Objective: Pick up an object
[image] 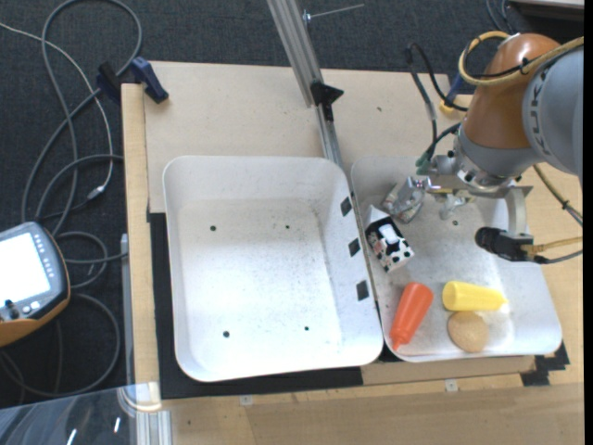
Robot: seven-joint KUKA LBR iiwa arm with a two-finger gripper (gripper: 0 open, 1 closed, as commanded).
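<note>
In the right bin (pixel 528 290) lie an orange carrot-shaped piece (pixel 410 311), a yellow block (pixel 473 296), a tan round object (pixel 469 331) and a small black-and-white toy (pixel 389 245) near the bin's left wall. My gripper (pixel 406 199) hangs over the bin's far left part, just above and to the right of the black-and-white toy. Its metal fingers (pixel 400 196) point left and down. Nothing shows between them.
The left bin (pixel 185 211) sits beside the right one. A slanted metal pole (pixel 298 49) crosses the bench at the back. Cables and a teach pendant (pixel 26 281) lie on the floor to the left.
</note>
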